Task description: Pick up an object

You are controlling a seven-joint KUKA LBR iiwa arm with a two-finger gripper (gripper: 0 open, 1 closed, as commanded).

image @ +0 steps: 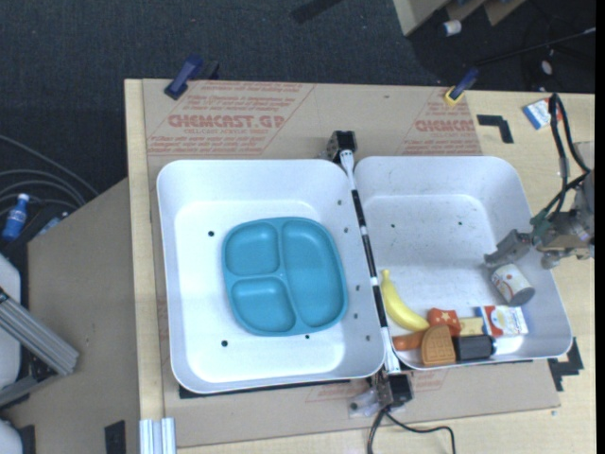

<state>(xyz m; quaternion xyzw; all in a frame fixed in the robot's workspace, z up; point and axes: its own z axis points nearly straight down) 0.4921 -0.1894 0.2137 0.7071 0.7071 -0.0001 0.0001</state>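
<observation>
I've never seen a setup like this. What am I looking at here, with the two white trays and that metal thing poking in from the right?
One camera fixed above a workbench took this, looking down at a slant. The two white trays are shallow bins side by side. The left bin holds a blue divided plate. The right bin has small things gathered along its near edge: a toy banana, an orange item, a black item, a small carton and a little white can.

The metal thing at the right is the end of a robot arm, and its tip is a gripper that pinches with two fingers. Its job is to pick up one object. It sits just above the can, but I see nothing held between its fingers.
</observation>
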